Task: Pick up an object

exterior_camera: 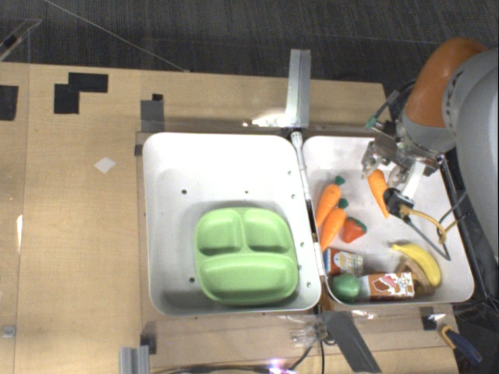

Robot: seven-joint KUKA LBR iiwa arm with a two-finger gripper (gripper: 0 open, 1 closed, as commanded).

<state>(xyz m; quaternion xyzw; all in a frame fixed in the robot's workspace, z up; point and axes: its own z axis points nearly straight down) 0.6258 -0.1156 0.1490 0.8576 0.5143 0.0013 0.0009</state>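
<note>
**Carrot in my gripper over the right bin**

The desk (70, 232) carries two white bins. The left bin (168, 178) holds a green divided plate (245, 255). My gripper (387, 179) sits in the right bin (331, 156), at its far end, grasping an orange carrot (378, 191) between the fingers. Left of it lie two more carrots (330, 209) with a strawberry (355, 229) just beside them. Nearer the front lie a banana (419, 261), a small carton (390, 285) and a green ball (346, 287).

The arm (468, 92) runs off the right edge, hiding the right bin's (335, 150) far corner.
</note>
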